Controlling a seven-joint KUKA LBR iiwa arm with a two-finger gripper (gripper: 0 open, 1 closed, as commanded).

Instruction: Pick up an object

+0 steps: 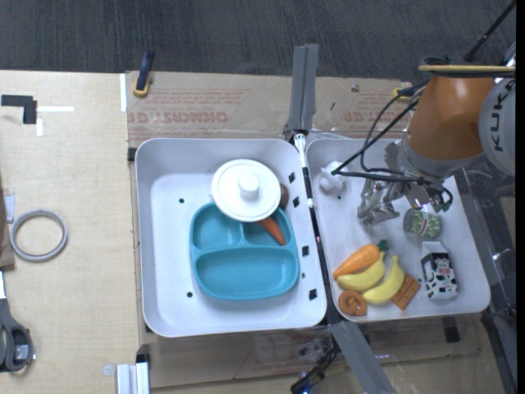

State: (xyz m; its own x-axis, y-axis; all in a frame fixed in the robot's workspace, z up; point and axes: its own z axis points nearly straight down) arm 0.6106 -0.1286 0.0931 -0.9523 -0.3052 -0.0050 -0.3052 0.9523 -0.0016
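The grey arm with its orange band reaches into the right-hand shallow white bin [410, 315], and its metal two-finger gripper [377, 210] hangs low over bare floor near the bin's back. It looks like the approach step: lowering to grab, with nothing picked yet as far as I can judge.

Closest to it are a small green-and-white cup [422, 222], lying just beside it on the arm's side, and a small white lump [332, 183] near the wall shared with the other bin. The next move calls for centring over one of these before closing.

I cannot tell whether the gripper is spread or pressed together, and nothing shows caught in it. An orange toy carrot [358, 259] and yellow toy banana [382, 282] lie nearer the front.
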